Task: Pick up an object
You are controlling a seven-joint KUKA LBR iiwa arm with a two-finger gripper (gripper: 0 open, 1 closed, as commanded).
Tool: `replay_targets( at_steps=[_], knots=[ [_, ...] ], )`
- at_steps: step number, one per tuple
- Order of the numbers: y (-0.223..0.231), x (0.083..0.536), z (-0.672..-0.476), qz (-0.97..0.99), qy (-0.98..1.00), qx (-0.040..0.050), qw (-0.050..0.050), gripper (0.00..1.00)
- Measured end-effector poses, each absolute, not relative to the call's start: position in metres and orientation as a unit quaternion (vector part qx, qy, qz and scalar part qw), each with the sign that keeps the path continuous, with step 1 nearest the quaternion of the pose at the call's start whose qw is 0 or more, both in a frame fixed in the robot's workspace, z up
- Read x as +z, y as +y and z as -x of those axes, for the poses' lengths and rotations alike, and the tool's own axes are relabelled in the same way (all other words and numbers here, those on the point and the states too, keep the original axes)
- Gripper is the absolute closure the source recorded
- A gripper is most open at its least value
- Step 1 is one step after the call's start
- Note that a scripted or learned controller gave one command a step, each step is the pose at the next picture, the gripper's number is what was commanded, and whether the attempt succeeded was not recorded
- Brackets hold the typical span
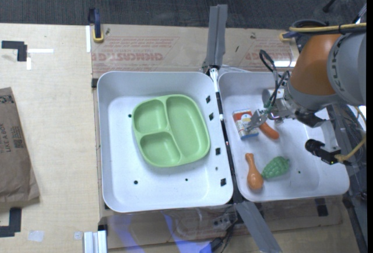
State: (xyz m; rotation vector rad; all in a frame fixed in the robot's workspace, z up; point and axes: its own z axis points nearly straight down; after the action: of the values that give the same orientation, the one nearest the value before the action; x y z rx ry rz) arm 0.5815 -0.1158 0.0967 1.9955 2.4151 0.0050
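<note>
Reaching from the right, the grey arm with its orange band [315, 65] sets its tool [260, 122] low in the right shallow white bin [303, 188], between the small red-and-white carton [245, 123] and the orange carrot-shaped toy [269, 130]. A clean pick needs the tool centred on one item. Its tips blur into clutter; their state I cannot tell.

Green divided plate [171, 129] in left bin [111, 147]; toys in right bin [326, 185].
</note>
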Motion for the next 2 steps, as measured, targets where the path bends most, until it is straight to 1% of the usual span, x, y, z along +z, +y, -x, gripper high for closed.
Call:
replay_targets(
  at_steps=[1,2],
  knots=[
    [-0.1157,0.1079,-0.5833,-0.638,0.770,0.0035,0.006,1.00],
    [-0.1156,0.1073,-0.5829,-0.638,0.770,0.0030,0.006,0.00]
  ],
)
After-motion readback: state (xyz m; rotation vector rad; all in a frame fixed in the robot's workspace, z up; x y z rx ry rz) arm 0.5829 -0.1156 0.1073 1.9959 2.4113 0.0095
